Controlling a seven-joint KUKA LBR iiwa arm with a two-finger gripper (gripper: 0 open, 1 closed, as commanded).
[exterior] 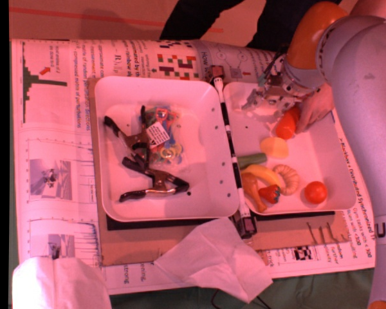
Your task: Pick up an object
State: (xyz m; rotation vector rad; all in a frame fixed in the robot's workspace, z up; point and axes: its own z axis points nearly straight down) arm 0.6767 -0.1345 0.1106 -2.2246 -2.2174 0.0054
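Observation:
My gripper (262,99) hangs over the far left part of the right bin (328,150), just inside its back rim. Right of it lies an orange-red toy vegetable (286,124), and a person's hand (315,106) rests against that vegetable. Nearer the front of the same bin are a pale yellow piece (275,147), a green piece (251,161), a banana (262,172), a ring-shaped pretzel (288,176), a small red strawberry (269,194) and a red tomato (315,192). I see nothing held in the gripper.
The left bin (206,192) holds black pliers-like tools (148,184) and a clear bag of coloured rings (164,134). A marker strip (228,140) runs between the bins. White crumpled tissue (212,256) lies in front. A person stands behind the bench (244,11).

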